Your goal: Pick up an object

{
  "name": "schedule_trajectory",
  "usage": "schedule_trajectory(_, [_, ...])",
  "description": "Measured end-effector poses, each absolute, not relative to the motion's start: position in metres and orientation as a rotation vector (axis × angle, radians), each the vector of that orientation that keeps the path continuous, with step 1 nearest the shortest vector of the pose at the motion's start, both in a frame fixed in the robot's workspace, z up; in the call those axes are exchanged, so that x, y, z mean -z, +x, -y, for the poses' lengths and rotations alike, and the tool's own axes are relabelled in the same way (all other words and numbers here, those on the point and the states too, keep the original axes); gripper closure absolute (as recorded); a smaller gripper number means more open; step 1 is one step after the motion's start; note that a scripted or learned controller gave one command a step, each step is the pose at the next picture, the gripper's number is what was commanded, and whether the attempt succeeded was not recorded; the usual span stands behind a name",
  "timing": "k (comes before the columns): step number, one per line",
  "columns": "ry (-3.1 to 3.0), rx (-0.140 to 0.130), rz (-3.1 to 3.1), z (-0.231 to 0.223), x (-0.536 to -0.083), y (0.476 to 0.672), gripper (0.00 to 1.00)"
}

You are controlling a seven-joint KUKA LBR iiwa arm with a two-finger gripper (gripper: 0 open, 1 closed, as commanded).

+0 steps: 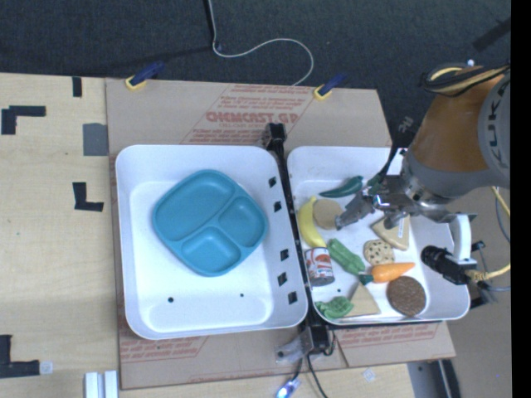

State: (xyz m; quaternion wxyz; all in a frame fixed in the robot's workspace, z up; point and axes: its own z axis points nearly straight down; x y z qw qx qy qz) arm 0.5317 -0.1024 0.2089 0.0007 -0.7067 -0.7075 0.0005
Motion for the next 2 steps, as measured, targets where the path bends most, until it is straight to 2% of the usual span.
schedule_trajectory(1, [-2.213, -0.001, 2.223, 0.0587, -0.237, 0.4813, 0.0])
schedule_trajectory(2, [-2.217, -0.003, 2.221, 0.0608, -0.2452, 0.483, 1.0])
